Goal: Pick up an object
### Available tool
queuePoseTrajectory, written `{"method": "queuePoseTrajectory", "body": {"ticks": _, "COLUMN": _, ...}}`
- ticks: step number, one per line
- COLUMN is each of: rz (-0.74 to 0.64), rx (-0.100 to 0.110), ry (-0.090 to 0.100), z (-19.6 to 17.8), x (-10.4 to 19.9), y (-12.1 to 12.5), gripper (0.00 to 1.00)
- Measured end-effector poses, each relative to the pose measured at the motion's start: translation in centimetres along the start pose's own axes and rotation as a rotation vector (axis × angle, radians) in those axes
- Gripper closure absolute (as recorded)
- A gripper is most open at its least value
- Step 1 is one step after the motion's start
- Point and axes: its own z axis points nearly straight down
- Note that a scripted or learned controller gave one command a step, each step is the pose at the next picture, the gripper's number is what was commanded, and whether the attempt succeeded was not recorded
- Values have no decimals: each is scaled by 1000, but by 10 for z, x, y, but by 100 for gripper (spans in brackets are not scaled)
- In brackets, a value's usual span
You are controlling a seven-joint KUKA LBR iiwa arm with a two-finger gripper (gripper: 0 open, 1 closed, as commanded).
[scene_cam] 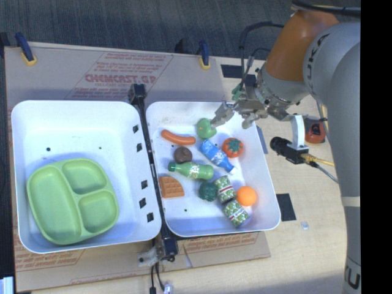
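The right bin (263, 182) holds several toy foods. A green pear-like piece (206, 128), a red sausage (178, 138), a blue bottle (215, 153) and a tomato (232, 147) lie towards the far side. Nearer lie a brown ball (182, 155), a green bottle (191, 171), a waffle-like piece (171, 187), broccoli (208, 192), two green cans (230, 201) and an orange (246, 196). My gripper (234, 117) hangs over the bin's far right corner, just right of the pear-like piece and above the tomato. It is open with nothing between its fingers.
The left bin (37, 115) holds a green divided plate (72, 199) in its near half. A black divider with clips (146, 158) runs between the bins. Cardboard (122, 72) lies under both bins, held by blue clamps at the far edge.
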Motion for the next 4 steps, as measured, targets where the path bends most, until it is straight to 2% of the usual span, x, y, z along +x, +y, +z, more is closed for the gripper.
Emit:
{"method": "queuePoseTrajectory", "body": {"ticks": 1, "rz": 2, "rx": -4, "ry": -2, "z": -34, "x": -49, "y": -30, "gripper": 0}}
{"method": "queuePoseTrajectory", "body": {"ticks": 2, "rz": 0, "rx": 2, "ry": 0, "z": 59, "x": -19, "y": -55, "gripper": 0}}
{"method": "queuePoseTrajectory", "body": {"ticks": 3, "rz": -2, "rx": 0, "ry": 1, "z": 137, "x": -6, "y": -123, "gripper": 0}}
{"method": "queuePoseTrajectory", "body": {"ticks": 4, "rz": -5, "rx": -2, "ry": -1, "z": 126, "x": -7, "y": -122, "gripper": 100}}
